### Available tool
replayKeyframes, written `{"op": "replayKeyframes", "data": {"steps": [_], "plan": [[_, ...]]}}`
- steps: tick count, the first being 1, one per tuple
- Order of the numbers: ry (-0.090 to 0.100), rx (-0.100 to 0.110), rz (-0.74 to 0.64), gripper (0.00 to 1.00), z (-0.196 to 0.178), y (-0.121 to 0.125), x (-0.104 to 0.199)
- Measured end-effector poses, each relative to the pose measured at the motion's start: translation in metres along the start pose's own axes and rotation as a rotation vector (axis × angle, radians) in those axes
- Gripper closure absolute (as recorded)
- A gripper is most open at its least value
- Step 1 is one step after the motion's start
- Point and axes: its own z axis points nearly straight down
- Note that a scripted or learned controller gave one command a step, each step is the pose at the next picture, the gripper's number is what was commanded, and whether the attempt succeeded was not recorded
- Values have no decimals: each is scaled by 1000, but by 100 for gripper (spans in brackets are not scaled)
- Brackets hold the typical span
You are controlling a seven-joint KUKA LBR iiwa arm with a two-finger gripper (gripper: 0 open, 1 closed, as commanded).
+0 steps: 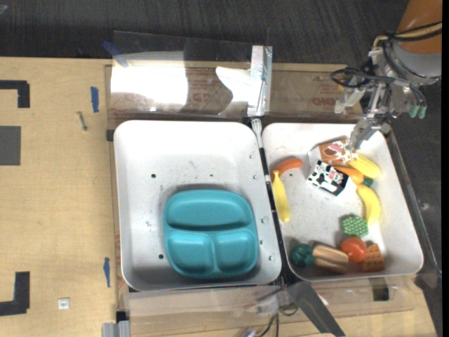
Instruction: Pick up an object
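Reaching in from the upper right of the frame, grey arm with orange band [426,5] above the wrist, gripper [358,140] low over the right bin's upper part. Slim metal fingers close together at the tips, touching or just above an orange-and-white packet [332,151]; hold on it not visible, open or closed impossible to tell.

2 shallow white plastic bins side by side on the tan bench [49,188]. Left bin [140,160]: 1 smooth teal tray [209,232], rounded corners, 3 compartments.

Right bin [309,216], toy food: 3 glossy yellow curved pieces, 1 at the left wall [281,198], 1 right of the packet [368,166], 1 at centre right [370,203]. 1 orange-red wedge [286,166], 1 flat black-and-white patterned card [327,177], 1 bumpy green piece [355,225], 1 round red piece [353,246], 1 tan bun-like roll [330,256], 1 dark green lump [302,254], 1 orange ridged block [373,256].
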Motion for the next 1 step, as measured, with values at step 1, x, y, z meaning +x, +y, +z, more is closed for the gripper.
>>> {"op": "replayKeyframes", "data": {"steps": [1], "plan": [[-13,1,63,0,143,-7,-6]]}}
